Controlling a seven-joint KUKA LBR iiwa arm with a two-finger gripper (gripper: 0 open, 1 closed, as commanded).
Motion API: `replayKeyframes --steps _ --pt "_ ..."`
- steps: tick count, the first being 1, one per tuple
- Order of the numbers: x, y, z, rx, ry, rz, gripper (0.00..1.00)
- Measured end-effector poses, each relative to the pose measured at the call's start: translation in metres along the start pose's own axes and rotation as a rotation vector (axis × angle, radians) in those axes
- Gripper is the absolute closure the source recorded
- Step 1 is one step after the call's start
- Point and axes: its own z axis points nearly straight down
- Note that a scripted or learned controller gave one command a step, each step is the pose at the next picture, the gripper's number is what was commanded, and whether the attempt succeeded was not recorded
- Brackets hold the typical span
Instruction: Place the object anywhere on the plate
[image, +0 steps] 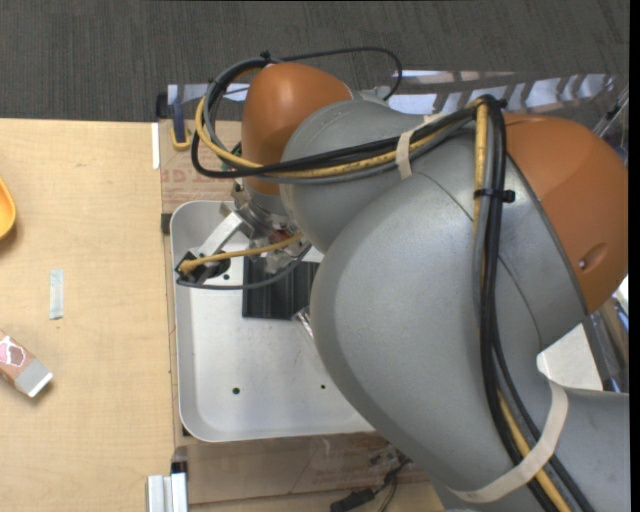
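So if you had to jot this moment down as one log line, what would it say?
arm: reaching over white bin | gripper: low in bin, grip state unclear | plate: unseen | object: unidentified

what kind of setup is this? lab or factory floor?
Most likely a robotics lab bench. A cabled grey and orange arm reaches over a shallow white bin beside a plywood tabletop, with dark carpet behind, which suggests an indoor research room.

You see the arm reaching in from the right over the bin, covering most of it. Left of the bin, the bench bears a small strip and, nearer you, perhaps a wrapped bar.
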Motion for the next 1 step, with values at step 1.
replayKeyframes --steps 1 --pt "-0.0389 -0.0386 -0.0038 -0.001 0.0 -0.466 1.0"
